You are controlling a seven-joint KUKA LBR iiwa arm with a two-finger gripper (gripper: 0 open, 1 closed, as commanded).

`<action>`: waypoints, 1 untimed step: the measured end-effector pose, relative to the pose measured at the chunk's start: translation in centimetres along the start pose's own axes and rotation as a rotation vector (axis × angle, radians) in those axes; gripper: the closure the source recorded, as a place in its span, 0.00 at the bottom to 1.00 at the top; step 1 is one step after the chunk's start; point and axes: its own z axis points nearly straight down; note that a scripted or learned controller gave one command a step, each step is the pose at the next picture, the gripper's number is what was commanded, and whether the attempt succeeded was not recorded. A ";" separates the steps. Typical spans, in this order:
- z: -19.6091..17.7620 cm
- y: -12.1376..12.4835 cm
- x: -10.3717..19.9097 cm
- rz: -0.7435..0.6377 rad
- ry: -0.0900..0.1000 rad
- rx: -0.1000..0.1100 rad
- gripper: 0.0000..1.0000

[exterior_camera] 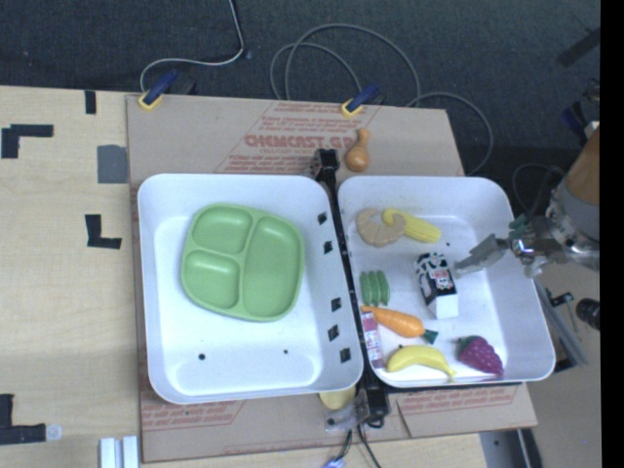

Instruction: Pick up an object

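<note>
Right bin [492,203]: two bananas [419,361], one carrot [400,322], one grape bunch [481,355].

Smooth, glossy white plastic for both bins [156,291]; matt green plastic for the divided plate [242,261]. Pale wood-grain bench [58,291] under printed brown cardboard [292,139]; shiny plastic toy banana [419,361].

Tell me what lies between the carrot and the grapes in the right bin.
In the camera view, bare white bin floor separates the carrot from the grapes; the banana lies just below that stretch.
</note>
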 end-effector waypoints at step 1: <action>9.3 3.8 2.0 -0.003 0.003 0.006 0.00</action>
